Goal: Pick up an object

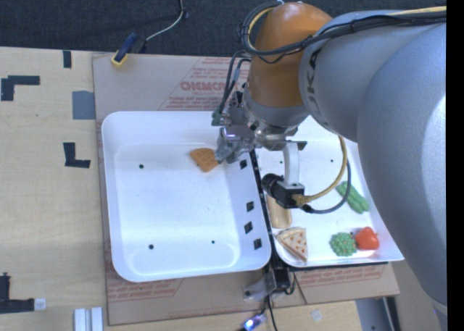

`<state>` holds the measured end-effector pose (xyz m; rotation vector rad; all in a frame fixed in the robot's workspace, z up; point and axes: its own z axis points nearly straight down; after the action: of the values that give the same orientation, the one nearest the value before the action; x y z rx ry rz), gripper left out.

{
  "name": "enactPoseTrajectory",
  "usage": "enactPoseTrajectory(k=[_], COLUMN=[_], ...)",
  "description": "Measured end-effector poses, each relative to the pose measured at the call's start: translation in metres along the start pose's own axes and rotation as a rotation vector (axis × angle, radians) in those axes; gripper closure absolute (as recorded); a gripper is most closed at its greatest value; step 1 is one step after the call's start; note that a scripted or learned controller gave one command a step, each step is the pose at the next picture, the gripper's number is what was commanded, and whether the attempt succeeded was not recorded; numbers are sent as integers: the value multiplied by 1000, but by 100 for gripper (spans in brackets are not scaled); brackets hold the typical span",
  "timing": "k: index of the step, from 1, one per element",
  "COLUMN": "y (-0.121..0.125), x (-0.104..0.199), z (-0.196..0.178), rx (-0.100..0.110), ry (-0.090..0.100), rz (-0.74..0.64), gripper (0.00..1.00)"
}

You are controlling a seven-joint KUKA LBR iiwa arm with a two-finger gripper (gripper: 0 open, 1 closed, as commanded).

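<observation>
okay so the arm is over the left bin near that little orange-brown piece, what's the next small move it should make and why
Probably a short shift toward the orange-brown piece, then a lowering onto it. The gripper sits at the piece's right edge, near the wall between the bins, not centred over it. The piece lies alone on the left bin floor, so nothing crowds a grasp. Whether it is already touching the piece cannot be told.

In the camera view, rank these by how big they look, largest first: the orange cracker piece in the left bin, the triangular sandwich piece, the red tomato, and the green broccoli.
1. triangular sandwich piece
2. orange cracker piece
3. green broccoli and red tomato: too alike in apparent size to rank.
</observation>
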<state>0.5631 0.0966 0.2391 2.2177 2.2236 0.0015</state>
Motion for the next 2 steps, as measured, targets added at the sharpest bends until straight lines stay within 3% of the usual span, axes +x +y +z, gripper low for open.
enactPoseTrajectory(k=[1,2], y=[1,2], x=[40,39], z=[137,129], rx=[13,5], ry=[-2,-1], rz=[-1,2], gripper=[100,0])
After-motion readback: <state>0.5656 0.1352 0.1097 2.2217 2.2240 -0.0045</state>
